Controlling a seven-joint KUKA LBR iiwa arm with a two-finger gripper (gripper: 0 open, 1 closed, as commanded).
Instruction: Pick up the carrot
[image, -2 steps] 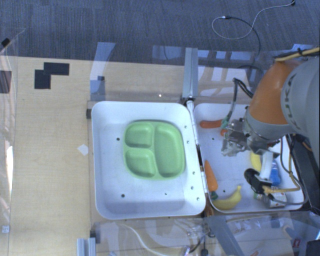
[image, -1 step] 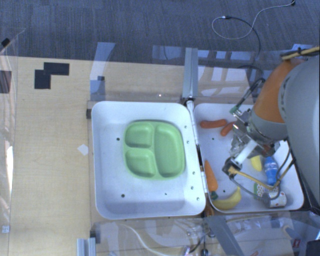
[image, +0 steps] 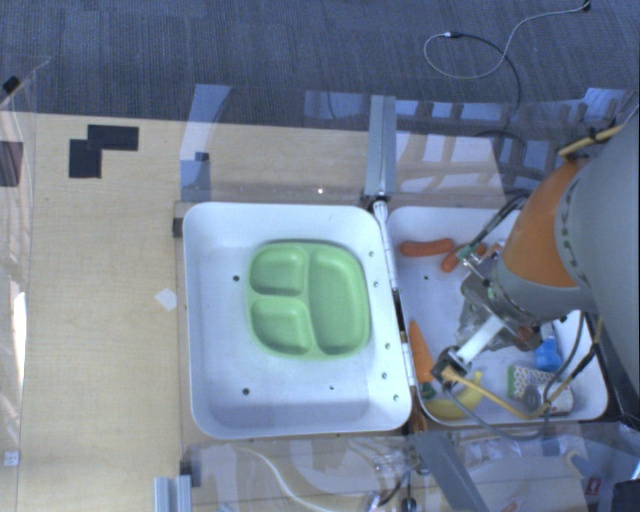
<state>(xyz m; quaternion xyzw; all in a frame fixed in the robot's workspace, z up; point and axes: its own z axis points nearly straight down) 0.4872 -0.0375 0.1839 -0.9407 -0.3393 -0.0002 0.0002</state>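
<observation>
The carrot (image: 421, 356), slim and orange, lies lengthwise against the left wall of the right bin (image: 596, 400), its tip toward the front. My gripper (image: 447, 370) points down and to the left into the front left part of that bin. It sits just to the right of the carrot's lower end and close above a yellow banana-like item (image: 456, 403). The grey arm with its orange band (image: 535, 245) covers much of the bin's right half. I see nothing lifted off the bin floor.
An orange-red sausage-shaped item (image: 428, 247) lies at the back of the right bin. A blue item (image: 547, 356) and a green-and-white item (image: 524, 380) sit at the front right. The left bin (image: 210, 300) holds a green divided plate (image: 350, 260).
</observation>
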